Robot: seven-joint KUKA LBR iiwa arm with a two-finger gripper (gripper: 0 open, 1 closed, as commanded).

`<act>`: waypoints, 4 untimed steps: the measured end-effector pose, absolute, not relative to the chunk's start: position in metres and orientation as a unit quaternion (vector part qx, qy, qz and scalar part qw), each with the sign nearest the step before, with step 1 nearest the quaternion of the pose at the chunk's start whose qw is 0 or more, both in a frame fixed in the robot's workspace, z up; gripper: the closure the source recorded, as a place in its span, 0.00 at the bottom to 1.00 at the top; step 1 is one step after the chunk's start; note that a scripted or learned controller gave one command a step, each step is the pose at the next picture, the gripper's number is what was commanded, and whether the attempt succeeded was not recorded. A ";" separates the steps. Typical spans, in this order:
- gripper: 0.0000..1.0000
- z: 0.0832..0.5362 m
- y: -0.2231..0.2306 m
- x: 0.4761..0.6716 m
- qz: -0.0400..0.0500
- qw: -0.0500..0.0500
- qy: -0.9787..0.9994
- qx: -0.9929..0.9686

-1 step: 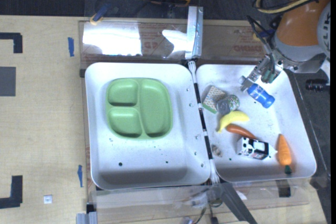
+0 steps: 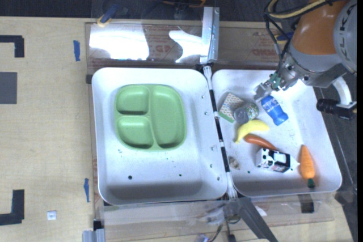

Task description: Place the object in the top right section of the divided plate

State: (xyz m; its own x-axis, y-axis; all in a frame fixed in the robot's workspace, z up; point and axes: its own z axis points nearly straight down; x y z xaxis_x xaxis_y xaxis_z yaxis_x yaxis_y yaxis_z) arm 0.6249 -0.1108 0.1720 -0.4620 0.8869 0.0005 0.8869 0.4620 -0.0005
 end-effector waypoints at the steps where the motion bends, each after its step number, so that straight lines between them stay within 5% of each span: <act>1: 0.00 0.172 -0.111 0.625 0.000 0.000 -0.855 -0.519; 2: 0.00 0.186 -0.034 0.658 -0.001 -0.003 -0.918 -0.397; 3: 0.00 0.218 -0.064 0.648 -0.001 -0.003 -0.917 -0.398; 4: 0.00 0.241 -0.082 0.596 0.000 0.000 -0.824 -0.567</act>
